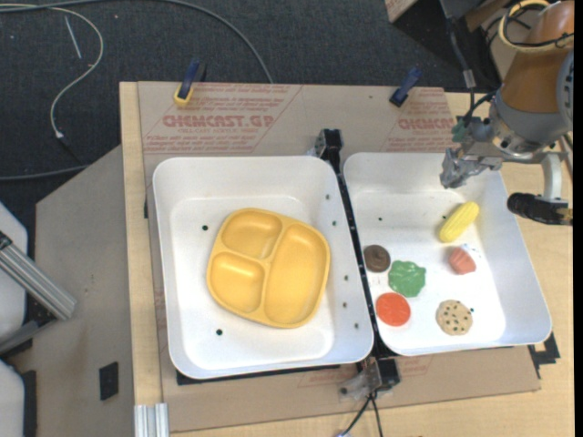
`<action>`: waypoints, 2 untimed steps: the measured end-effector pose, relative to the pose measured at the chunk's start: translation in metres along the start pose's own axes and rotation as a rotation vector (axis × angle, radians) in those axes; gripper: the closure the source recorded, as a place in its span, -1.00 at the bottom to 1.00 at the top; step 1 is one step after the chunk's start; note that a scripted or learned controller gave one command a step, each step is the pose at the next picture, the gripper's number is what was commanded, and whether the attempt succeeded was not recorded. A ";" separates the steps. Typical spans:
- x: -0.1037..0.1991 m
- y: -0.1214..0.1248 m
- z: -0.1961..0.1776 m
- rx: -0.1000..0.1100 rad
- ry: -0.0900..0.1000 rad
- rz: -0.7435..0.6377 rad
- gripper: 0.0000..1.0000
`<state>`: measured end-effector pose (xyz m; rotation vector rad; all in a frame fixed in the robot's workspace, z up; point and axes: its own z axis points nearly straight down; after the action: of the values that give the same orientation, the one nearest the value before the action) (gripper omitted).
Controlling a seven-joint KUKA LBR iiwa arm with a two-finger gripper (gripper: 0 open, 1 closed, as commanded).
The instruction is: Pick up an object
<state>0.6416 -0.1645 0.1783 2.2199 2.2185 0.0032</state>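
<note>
Nearest the camera, along the front of the right bin (pixel 524 312), lie a cookie (pixel 454 317) and a flat red round piece (pixel 393 310), near each other but apart. Just behind the red piece sits a green lump (pixel 406 278), almost touching it, and a small brown round thing (pixel 377 259) lies just beside the green one on its left. A pinkish-red chunk (pixel 462 261) rests to the right of them, and behind it a yellow corn cob (pixel 458 221) lies tilted, close to the chunk but not touching.

In the left bin (pixel 173 244) a yellow divided plate (pixel 269 267) lies flat near the middle.

My gripper (pixel 454 173) hangs over the far part of the right bin, behind the corn and apart from it. Nothing sits between my fingers; whether they are spread or pressed together I cannot tell from this angle.

Farther back, two blue clamps (pixel 189 80) (pixel 405 86) hold the cardboard sheet (pixel 237 121) under the bins, and a white cable (pixel 73 35) loops across the dark floor (pixel 273 25).
</note>
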 end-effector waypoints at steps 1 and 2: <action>-0.001 0.000 -0.044 -0.001 0.000 -0.001 1.00; -0.001 0.001 -0.088 0.000 0.000 -0.002 1.00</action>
<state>0.6418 -0.1654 0.2658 2.2177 2.2204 0.0033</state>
